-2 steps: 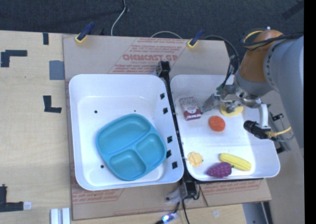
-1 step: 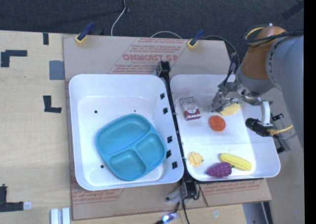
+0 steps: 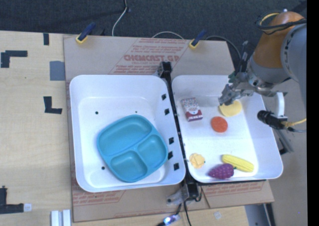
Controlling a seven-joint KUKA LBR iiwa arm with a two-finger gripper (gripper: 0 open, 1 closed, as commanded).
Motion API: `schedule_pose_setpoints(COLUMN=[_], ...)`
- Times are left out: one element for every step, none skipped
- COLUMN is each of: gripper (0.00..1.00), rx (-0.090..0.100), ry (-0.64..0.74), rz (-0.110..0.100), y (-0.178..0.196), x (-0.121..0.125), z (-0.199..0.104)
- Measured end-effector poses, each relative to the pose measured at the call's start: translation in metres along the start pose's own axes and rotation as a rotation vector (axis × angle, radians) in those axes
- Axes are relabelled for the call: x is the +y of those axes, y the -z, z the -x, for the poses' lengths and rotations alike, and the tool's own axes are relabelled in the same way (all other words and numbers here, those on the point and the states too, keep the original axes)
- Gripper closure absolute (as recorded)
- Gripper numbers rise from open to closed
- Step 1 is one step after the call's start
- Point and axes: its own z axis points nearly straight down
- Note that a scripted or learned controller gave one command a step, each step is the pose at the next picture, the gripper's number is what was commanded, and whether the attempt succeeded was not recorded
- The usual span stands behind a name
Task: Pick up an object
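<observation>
The hand (image 3: 229,97) covers part of the pale yellow piece (image 3: 232,109); its grip is unclear.

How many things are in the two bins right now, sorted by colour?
Blue: 1, tray, left bin
Yellow: 3, pale piece by the claw, corn, small lump
Orange-red: 1, round fruit
Purple: 1, grapes
Red-and-white: 1, carton
Total: 7, six of them in the right bin
</observation>
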Motion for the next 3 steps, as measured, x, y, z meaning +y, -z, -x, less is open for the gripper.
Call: schedule_pose_setpoints(gripper=[1.0,1.0,1.0], rx=[-0.001,0.0,0.003], ry=[0.0,0.0,0.005], rz=[0.0,-0.001,-0.004], y=[0.054,0.087,0.092], x=[-0.004,-0.003,-0.004], z=[0.008,0.008,-0.042])
